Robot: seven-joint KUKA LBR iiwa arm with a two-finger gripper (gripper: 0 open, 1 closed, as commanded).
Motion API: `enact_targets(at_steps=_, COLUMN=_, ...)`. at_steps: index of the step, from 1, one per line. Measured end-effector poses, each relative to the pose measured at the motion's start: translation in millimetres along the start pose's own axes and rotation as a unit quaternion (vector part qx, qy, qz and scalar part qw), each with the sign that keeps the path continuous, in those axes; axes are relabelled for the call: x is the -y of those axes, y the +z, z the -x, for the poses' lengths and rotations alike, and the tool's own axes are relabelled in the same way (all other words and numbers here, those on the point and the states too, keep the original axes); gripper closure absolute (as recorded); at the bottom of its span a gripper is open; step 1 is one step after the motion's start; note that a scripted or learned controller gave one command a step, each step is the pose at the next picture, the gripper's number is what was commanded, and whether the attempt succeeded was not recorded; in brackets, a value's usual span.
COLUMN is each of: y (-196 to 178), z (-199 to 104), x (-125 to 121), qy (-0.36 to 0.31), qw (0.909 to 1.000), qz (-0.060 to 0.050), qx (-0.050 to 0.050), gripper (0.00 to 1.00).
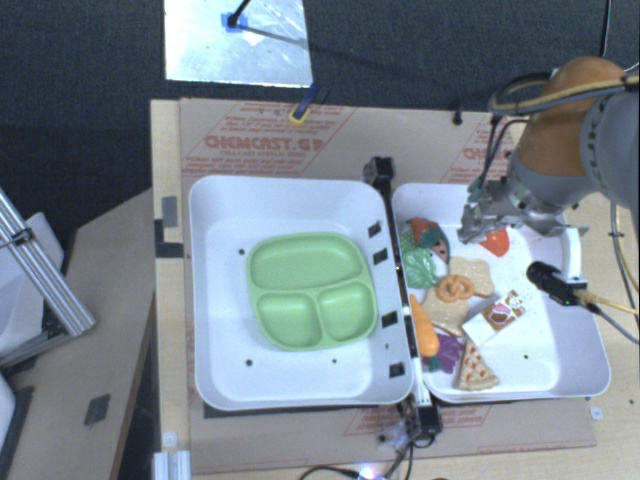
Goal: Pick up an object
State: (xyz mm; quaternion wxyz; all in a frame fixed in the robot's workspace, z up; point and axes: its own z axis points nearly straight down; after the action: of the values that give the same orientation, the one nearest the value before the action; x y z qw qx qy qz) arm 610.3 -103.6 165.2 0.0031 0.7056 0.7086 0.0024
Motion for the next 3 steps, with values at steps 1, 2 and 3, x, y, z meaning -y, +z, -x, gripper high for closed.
enact_targets(at_steps=1, y=-54, z=0, x=-2, qy=0.000, qw=1.0000, qz=0.000, qx=0.000, gripper=1.00)
enact_targets(at_steps=2, y=-51, z=-43, x=22, qy=-0.001, qw=1.0000, qz=-0.004, qx=-0.001, gripper=1.00)
enact_targets(at_steps=3, y=-54, z=-105, x=40, qy=-0.003, qw=1.0000, qz=-0.004, qx=-0.002, gripper=1.00)
